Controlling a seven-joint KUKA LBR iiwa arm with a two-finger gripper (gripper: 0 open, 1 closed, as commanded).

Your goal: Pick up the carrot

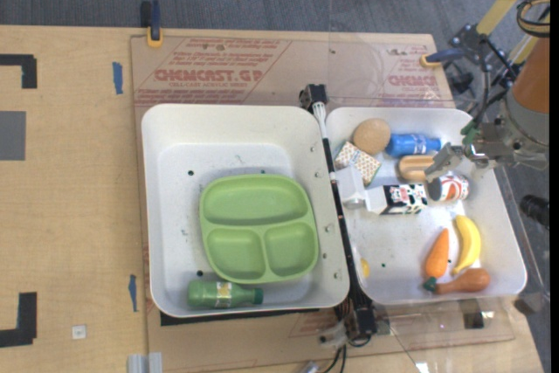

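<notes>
The carrot (438,254) is a short orange piece with a green stub at its lower end. It lies upright in the front right part of the right bin (507,214). A yellow banana (469,242) lies along its right side and an orange-brown elongated piece (465,280) lies just below it. My gripper (452,160) hangs over the back of the same bin, above a red and white can (451,188) and beside a tan bun-like item (417,168). It is well behind the carrot and apart from it.
The right bin also holds a tan ball (371,135), a blue bottle (413,143), a checkered packet (358,160) and a black and white carton (404,198). In the left bin (166,188) sit a green divided plate (258,227) and a green bottle (223,294).
</notes>
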